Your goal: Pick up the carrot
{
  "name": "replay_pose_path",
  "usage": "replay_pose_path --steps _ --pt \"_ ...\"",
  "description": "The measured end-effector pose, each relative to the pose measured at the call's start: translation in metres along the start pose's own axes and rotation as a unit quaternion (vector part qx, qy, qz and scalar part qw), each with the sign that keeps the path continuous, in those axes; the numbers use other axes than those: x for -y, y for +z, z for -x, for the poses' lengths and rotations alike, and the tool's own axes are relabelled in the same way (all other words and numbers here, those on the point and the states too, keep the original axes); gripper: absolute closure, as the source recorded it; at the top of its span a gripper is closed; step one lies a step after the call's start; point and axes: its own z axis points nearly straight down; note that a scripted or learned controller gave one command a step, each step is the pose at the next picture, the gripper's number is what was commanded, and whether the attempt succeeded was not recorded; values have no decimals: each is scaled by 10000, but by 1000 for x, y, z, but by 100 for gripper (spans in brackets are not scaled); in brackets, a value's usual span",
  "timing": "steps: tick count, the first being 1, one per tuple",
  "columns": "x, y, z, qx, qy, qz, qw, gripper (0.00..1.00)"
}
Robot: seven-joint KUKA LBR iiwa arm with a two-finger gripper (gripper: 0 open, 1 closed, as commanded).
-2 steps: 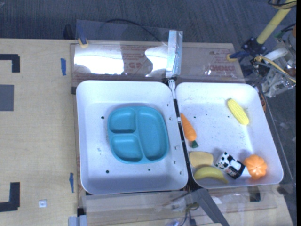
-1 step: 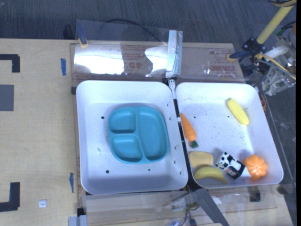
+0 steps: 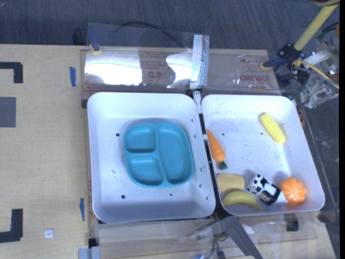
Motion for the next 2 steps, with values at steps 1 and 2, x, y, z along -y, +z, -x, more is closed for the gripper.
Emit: replay_pose_path --steps 1,2 --pt "39 -3 -16 -43 314 -25 9995 100" --pt "19 167 77 -41 -28 -80 10000 100"
